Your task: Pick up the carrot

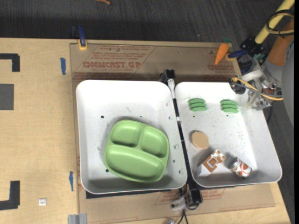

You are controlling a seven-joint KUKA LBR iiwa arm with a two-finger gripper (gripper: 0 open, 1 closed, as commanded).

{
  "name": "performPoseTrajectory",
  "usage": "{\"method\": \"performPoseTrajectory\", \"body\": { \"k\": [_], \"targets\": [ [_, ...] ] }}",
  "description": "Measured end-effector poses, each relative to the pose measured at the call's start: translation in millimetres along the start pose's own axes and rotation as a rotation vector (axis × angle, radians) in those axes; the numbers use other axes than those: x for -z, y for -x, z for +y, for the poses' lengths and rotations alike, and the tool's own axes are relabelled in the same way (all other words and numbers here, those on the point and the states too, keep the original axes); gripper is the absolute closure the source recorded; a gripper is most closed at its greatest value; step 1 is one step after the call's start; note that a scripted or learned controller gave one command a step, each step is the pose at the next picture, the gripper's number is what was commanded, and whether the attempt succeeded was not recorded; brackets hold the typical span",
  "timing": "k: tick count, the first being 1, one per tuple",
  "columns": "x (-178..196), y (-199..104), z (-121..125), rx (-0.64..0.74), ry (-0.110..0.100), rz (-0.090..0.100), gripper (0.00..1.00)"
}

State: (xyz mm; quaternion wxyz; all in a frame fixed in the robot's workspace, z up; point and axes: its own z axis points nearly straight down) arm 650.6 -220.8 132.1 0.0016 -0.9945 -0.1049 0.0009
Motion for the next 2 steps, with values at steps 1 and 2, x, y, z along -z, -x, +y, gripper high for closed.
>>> {"method": "performPoseTrajectory", "body": {
  "k": [1, 2],
  "targets": [
    [10.1, -0.7, -0.6, 0.004, 0.0, 0.0, 1.0],
    [20.3, -1.3, -1.0, 0.009, 0.001, 0.0, 1.0]
  ]
}}
